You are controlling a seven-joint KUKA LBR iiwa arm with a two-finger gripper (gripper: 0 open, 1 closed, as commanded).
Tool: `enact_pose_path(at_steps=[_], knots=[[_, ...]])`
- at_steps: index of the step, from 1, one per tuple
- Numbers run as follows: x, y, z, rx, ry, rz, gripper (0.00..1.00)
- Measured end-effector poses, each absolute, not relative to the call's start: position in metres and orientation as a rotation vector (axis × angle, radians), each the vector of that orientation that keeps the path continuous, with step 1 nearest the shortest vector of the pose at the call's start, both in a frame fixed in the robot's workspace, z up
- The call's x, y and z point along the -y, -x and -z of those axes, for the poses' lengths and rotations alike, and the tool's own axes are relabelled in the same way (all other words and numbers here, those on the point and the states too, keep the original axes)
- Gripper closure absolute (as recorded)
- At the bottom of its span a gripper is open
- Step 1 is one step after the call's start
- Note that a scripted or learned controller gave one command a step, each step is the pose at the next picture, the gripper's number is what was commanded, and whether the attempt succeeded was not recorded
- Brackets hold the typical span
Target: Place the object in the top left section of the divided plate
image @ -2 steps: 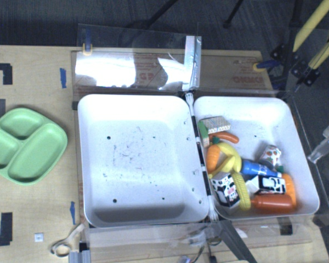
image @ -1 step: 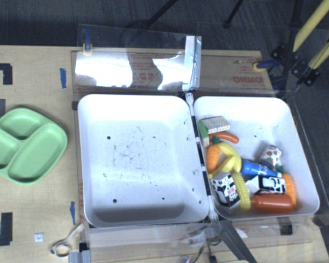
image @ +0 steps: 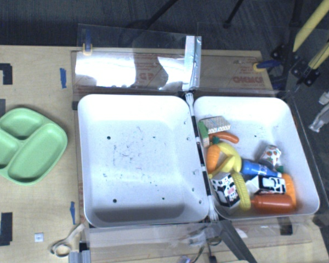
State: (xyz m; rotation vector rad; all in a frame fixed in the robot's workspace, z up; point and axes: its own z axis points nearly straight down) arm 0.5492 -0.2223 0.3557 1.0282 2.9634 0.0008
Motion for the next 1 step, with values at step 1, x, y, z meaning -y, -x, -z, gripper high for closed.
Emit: enact_pose_path(at_steps=[1], knots=[[0.2220,-0.5674,-0.3816,-3.011,-0.862,0.000,0.00]])
